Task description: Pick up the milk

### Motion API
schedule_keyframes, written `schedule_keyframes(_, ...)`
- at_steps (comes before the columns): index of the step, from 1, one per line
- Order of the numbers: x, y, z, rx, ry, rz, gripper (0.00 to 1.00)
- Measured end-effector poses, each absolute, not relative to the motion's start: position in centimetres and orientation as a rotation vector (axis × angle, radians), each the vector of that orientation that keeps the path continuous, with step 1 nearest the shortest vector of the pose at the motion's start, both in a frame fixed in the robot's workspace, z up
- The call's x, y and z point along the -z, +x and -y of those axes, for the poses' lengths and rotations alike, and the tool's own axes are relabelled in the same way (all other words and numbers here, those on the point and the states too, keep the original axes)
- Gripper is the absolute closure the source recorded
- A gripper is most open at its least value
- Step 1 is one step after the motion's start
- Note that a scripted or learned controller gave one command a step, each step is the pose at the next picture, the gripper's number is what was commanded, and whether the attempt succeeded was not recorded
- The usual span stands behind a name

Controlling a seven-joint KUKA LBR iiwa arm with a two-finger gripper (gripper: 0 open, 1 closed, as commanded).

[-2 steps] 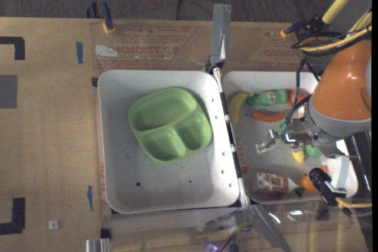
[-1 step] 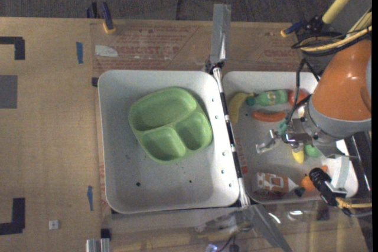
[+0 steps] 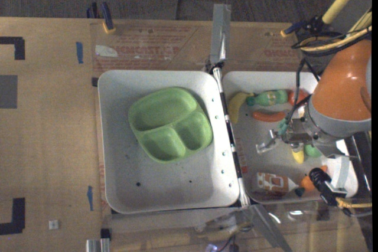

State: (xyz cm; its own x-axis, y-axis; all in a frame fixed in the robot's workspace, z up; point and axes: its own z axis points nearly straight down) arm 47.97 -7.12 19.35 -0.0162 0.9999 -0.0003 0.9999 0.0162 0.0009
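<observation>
Two white bins sit side by side on the worktop [image 3: 53, 127]. The milk carton [image 3: 273, 182] lies flat near the right bin [image 3: 251, 82]'s front edge. The gripper [image 3: 269, 143] hovers just behind it, fingers apart, apparently ready to descend.

My arm [image 3: 348, 85] comes in from the right edge of the view, orange band uppermost and the grey wrist section below it, pitched steeply down. The tool [image 3: 266, 144] sticks out leftward from the wrist and sits low, with its tip pointing left. I can see metal linkage at the tip, but the finger gap is too blurred for me to read.
</observation>
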Motion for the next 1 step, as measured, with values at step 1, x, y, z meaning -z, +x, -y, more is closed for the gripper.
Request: schedule_keyframes(1, -19.35, 47.97, 7.12, -0.001, 2.203, -2.239, 0.00)
